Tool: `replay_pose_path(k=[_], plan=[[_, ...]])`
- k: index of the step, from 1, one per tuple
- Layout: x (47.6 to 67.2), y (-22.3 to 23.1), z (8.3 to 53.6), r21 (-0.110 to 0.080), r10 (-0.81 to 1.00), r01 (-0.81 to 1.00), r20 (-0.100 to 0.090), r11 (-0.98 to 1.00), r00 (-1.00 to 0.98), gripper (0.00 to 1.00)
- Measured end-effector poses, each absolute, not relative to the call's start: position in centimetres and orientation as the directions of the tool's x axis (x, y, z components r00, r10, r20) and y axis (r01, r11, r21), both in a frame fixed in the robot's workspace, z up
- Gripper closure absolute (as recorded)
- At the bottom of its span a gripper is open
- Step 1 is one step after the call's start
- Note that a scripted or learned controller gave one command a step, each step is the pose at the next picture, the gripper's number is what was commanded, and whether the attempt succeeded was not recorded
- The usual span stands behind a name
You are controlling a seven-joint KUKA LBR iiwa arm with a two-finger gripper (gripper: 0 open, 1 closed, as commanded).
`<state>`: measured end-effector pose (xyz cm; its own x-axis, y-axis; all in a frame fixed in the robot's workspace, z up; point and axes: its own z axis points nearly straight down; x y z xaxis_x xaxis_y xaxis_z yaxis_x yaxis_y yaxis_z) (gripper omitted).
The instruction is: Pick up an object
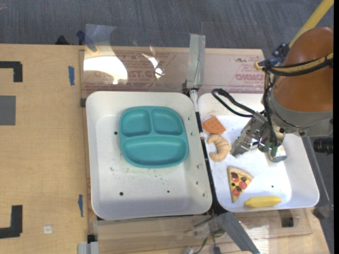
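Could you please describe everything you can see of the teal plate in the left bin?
The teal plate is a rounded-rectangle divided dish, seemingly plastic, with two small compartments on its far side and one long one nearer the camera. It lies flat and upright on the floor of the left bin, toward the far half. Nothing but the bin floor touches it.

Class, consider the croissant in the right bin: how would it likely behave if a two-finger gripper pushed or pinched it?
The croissant looks like a moulded toy, so probably stiff and light. Its curved, ridged shape may pivot when pushed. It lies close to the gripper, near the bin's left wall, so it could jam there.
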<state>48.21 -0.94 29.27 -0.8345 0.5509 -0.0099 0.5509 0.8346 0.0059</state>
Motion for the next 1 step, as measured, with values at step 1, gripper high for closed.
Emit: replay_pose_path(k=[1], plan=[[48.08,-1.36,24.95,0.001,0.229,0.229,-0.003,0.973,-0.973,1.00]])
